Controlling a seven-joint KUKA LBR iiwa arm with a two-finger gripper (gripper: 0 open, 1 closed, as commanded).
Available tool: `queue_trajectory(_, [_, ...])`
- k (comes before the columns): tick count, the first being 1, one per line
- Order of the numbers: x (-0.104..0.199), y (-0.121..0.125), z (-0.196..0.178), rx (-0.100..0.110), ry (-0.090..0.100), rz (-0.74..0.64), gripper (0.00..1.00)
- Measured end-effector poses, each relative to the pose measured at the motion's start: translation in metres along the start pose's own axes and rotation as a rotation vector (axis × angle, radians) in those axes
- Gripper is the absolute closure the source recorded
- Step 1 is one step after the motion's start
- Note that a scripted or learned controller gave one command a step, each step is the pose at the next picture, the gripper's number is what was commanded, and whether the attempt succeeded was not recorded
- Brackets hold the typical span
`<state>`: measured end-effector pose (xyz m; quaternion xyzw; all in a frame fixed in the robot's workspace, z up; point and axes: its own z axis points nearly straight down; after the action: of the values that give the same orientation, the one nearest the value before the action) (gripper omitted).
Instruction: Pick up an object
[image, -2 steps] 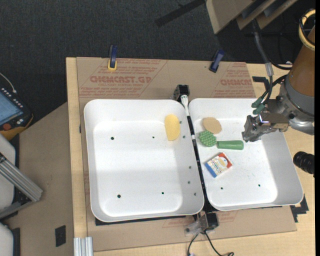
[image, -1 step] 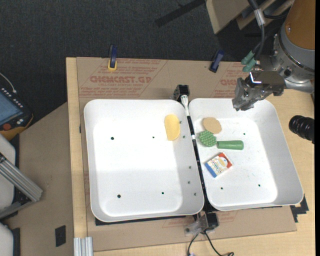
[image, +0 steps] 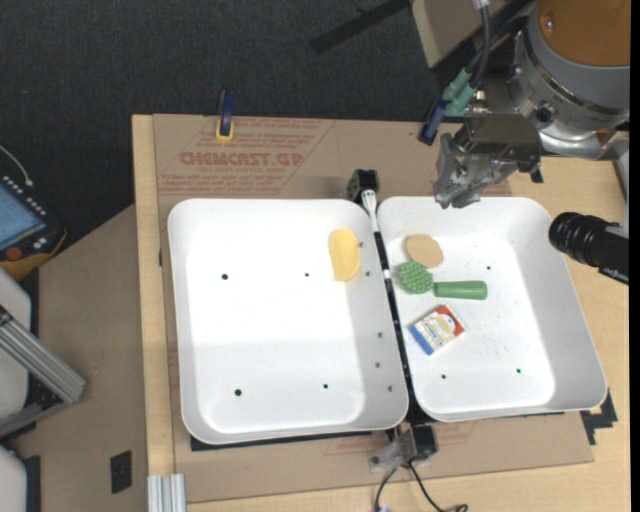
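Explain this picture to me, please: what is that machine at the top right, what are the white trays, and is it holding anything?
A fixed camera looks down on a bench. The grey and orange machine is a robot arm; its gripper hangs above the far edge of the right bin, with nothing between its fingers. That bin holds a tan disc, a green brush and a small red, white and blue packet. The left bin holds a yellow oblong piece. The arm's job is picking one object up.
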<state>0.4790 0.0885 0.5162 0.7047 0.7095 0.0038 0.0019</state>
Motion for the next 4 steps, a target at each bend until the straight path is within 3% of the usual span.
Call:
queue_trajectory(1, [0.039, 0.001, -0.02, 0.002, 0.0, 0.002, 1.0])
queue_trajectory(2, [0.045, 0.036, 0.016, 0.012, -0.004, 0.008, 1.0])
queue_trajectory(3, [0.075, 0.044, -0.02, 0.001, -0.001, 0.004, 1.0])
queue_trajectory(4, [0.139, 0.058, -0.018, 0.003, 0.0, 0.002, 1.0])
